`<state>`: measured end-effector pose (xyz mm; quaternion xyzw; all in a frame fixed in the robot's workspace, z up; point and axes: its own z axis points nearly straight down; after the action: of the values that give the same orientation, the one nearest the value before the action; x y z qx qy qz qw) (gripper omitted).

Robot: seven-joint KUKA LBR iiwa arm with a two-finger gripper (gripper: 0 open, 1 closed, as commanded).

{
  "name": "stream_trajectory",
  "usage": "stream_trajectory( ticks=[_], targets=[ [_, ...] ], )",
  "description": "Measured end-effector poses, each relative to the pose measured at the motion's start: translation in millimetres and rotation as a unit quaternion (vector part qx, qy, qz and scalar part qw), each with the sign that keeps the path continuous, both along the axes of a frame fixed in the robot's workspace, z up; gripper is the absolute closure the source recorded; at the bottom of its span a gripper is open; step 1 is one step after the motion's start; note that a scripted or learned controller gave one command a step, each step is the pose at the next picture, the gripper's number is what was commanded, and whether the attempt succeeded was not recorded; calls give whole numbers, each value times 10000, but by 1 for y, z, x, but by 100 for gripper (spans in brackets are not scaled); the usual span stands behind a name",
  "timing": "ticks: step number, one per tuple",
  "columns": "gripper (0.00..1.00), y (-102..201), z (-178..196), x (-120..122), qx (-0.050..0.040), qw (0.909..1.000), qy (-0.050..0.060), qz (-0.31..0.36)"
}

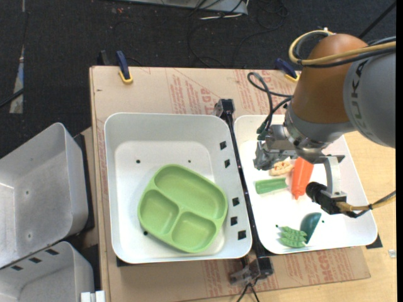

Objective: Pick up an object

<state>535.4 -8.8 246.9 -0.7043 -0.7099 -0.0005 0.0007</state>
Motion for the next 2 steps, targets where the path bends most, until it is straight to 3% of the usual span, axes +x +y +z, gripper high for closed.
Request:
stream_trajectory(
  ticks=[2],
  targets=[
    [100, 103, -21, 17, -3, 10000, 10, 0]
  ],
)
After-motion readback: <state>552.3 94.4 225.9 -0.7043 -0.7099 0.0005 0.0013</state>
